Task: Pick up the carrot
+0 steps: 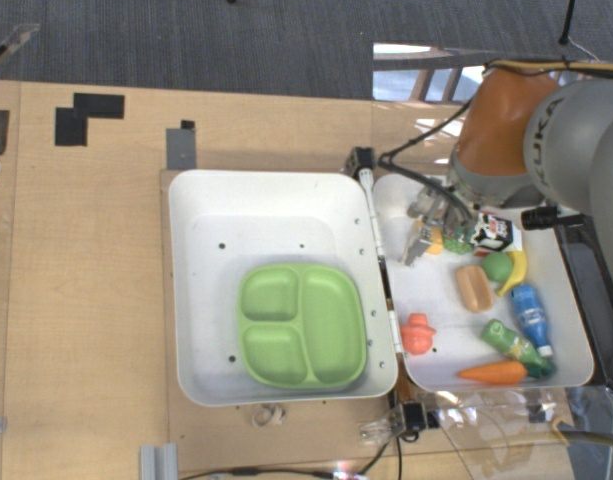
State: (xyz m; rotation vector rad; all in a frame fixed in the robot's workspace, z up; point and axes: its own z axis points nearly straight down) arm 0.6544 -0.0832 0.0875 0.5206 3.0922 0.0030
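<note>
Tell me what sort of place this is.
Most likely a robotics lab's pick-and-place bench: a grey arm reaches over two white bins on a wooden bench, one holding a green divided plate, the other toy food such as a carrot.

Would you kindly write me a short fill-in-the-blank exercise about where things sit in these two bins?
1. The green divided plate lies in the ____ bin.
2. The carrot lies along the right bin's ____ edge.
3. The blue bottle's nearest neighbour is the ____ bottle.

Missing words: left; near; green
</note>
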